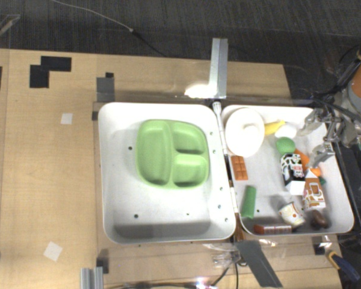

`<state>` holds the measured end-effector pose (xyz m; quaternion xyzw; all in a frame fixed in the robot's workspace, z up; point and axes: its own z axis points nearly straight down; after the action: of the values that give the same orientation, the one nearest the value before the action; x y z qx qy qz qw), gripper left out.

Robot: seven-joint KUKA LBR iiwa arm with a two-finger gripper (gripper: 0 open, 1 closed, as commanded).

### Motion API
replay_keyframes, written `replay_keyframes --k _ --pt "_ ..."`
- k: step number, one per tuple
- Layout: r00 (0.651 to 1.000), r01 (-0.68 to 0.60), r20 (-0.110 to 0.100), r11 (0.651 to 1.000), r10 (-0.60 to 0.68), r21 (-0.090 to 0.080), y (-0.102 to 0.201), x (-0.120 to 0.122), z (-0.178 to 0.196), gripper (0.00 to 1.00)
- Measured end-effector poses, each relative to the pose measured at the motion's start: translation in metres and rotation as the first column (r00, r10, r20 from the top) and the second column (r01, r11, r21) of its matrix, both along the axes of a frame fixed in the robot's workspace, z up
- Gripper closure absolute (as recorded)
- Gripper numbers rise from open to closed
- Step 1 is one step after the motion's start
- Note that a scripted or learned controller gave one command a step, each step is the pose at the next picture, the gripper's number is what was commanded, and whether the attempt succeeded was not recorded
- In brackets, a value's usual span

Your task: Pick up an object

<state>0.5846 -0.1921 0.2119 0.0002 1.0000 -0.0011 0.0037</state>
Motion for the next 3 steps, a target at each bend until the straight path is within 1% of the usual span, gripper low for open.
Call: replay_keyframes --k 1,2,3 --pt "0.993 0.12 0.022 0.993 -0.12 -0.001 -0.001 0.004 -0.091 0.0" --pt "0.986 0.163 0.03 0.987 -0.163 0.004 -0.01 0.021 -0.101 0.0" --pt "0.971 0.235 0.034 0.972 -0.235 0.006 -0.013 0.023 -0.101 0.0"
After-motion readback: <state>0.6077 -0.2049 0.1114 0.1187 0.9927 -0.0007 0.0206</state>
